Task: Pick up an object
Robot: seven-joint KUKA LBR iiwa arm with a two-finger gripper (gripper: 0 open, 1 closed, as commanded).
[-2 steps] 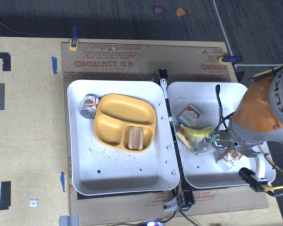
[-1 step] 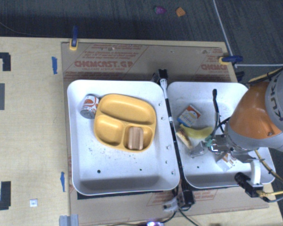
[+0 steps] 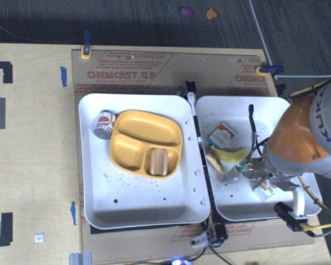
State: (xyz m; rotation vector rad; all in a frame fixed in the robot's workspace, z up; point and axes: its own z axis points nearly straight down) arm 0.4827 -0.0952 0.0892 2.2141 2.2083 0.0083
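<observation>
Arm (image 3: 303, 137) low over right bin (image 3: 231, 211); claw (image 3: 248, 170) state cannot tell. Risk: crowded banana (image 3: 231, 156) and carton (image 3: 222, 135) cause a glancing miss.

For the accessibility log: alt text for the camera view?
The grey-and-orange arm reaches into the right bin, low over a clutter of small items. The left bin holds a yellow divided tray and a small can.

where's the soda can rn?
The can lies in the left bin, at its upper-left corner, touching the left edge of the yellow divided tray.
</observation>
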